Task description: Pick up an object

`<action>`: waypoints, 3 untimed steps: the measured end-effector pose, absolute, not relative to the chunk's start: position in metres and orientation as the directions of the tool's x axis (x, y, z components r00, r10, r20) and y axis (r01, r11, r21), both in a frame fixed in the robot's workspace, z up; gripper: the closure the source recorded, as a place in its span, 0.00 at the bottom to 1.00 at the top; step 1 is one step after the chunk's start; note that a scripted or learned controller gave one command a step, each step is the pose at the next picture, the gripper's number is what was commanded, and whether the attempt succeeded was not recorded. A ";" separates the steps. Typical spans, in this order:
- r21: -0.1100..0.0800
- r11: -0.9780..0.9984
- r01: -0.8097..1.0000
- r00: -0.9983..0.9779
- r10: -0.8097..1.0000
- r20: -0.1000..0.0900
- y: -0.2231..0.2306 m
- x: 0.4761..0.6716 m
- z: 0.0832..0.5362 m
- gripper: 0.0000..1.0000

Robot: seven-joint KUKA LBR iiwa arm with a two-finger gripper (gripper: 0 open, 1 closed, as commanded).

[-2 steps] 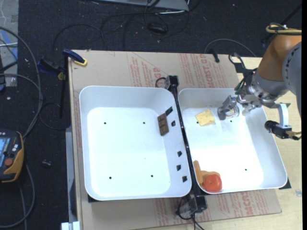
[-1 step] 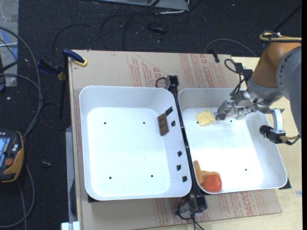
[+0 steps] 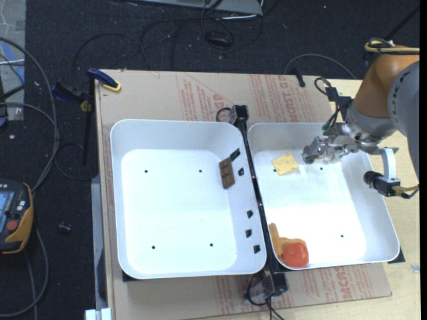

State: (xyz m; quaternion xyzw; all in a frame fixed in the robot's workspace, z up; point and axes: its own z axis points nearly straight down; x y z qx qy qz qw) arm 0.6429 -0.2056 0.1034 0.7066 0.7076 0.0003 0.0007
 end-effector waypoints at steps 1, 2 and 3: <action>0.005 0.001 1.000 -0.001 1.000 -0.001 -0.202 0.636 0.160 1.00; 0.004 0.000 1.000 0.000 1.000 -0.001 -0.205 0.646 0.210 1.00; 0.002 0.000 1.000 0.000 1.000 0.000 -0.205 0.646 0.229 1.00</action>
